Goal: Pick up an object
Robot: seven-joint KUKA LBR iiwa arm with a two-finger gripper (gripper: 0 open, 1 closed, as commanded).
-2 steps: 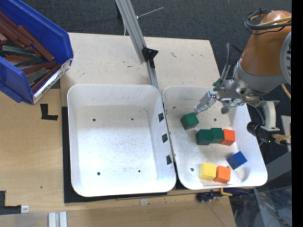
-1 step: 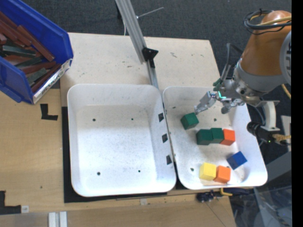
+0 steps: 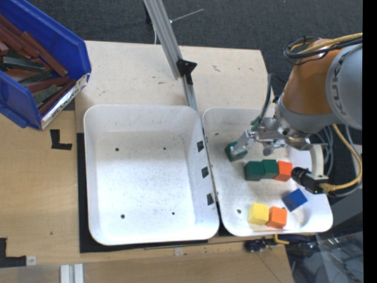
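1. Over the right-hand shallow white bin [image 3: 224, 122], the grey arm with its orange band [image 3: 312, 93] reaches in from the right side, its end effector [image 3: 237, 151] hanging low above the bin floor near the bin's left wall.
2. Whether the end effector is clenched or released cannot be told; its tip is small and blurred, and nothing can be seen between its parts.
3. Just beside the tip, toward the lower right, lies a dark green rectangular block [image 3: 261, 170], with a small orange cube [image 3: 284, 170] touching its right end.
4. Farther toward the front of the same bin, a blue cube [image 3: 294, 199] lies tilted, well apart from the end effector.
5. Near the bin's front rim, a yellow cube [image 3: 258, 213] and a second orange cube [image 3: 277, 217] lie side by side, touching.
6. Left of this bin, the other shallow white bin [image 3: 94, 122] shares the pale wooden surface [image 3: 129, 69].
7. At the far left corner, a blue plastic crate [image 3: 65, 46] holds brown sticks [image 3: 29, 49].
8. A grey metal pole [image 3: 165, 28] slants down toward the gap between the bins.
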